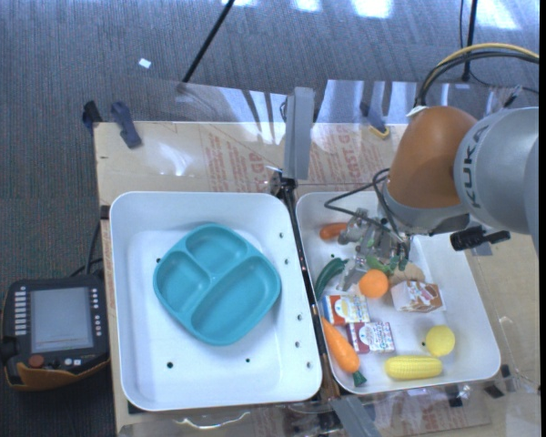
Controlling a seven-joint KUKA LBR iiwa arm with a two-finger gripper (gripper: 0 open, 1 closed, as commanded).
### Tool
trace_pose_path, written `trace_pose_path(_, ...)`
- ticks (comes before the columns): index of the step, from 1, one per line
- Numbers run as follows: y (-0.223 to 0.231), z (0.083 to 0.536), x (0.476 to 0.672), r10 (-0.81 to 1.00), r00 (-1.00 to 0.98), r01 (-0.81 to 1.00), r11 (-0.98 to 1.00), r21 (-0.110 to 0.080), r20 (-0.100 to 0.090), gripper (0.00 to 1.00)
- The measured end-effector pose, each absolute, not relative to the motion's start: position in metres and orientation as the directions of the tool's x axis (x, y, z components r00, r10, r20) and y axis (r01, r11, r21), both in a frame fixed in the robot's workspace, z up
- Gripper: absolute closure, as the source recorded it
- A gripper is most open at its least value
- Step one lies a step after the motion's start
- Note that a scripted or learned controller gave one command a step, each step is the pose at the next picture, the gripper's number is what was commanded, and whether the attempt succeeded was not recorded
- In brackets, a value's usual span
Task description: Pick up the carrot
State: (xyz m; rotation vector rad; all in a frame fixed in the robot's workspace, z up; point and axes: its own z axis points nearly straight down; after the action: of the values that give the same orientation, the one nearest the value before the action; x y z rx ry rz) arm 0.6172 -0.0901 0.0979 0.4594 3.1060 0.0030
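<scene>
The carrot (341,346), orange with a green tip, lies slantwise in the right bin (473,289) near its front left corner, beside two small food packets (359,323). My gripper (370,248) hangs over the middle of that bin, just above an orange ball (373,283) and well behind the carrot. Nothing shows that it holds anything. A smaller orange piece (332,230) lies at the bin's back left, close to the gripper.
Also in the right bin are a green vegetable (328,273), a snack packet (416,294), a lemon (439,340) and a corn cob (413,367). The left bin (136,217) holds a blue divided plate (217,283). A teach pendant (55,321) sits off the bench at left.
</scene>
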Motion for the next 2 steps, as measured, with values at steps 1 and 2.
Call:
trace_pose_path(1, -0.0891, 0.0884, 0.5473, 0.427, -0.904, 0.427, 0.904, 0.002, -0.002, 0.00)
trace_pose_path(2, -0.0880, 0.0977, 0.5481, 0.422, -0.907, 0.422, 0.907, 0.002, -0.002, 1.00)
